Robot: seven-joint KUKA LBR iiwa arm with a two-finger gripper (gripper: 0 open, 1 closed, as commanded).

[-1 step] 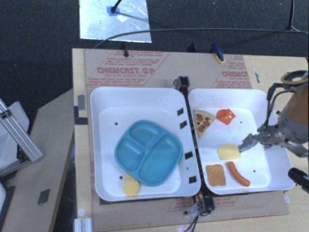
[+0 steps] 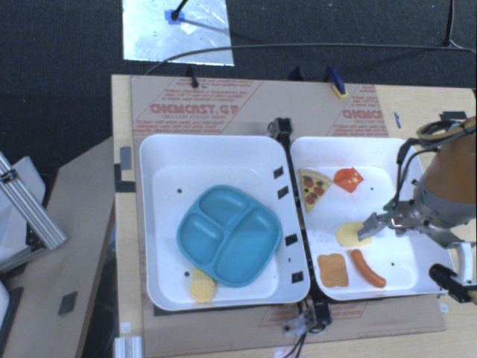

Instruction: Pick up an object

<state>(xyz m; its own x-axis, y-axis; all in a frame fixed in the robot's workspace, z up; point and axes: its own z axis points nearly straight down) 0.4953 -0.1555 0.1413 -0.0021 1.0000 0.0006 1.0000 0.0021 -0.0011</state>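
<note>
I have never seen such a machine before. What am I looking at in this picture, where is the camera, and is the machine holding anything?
One camera looks down at a slant on a bench with two shallow white bins. The grey robot arm with an orange band reaches in from the right. Its two-finger pincer is low over the right bin, at the edge of a pale yellow flat round toy piece; whether it grips anything cannot be told.

Also in the right bin lie toy foods: a pizza slice, a red-orange chunk, an orange-brown toast-like square and a red-orange sausage.

In the left bin lies a blue plastic divided plate, with a small yellow knobbly toy at its lower edge.
</note>
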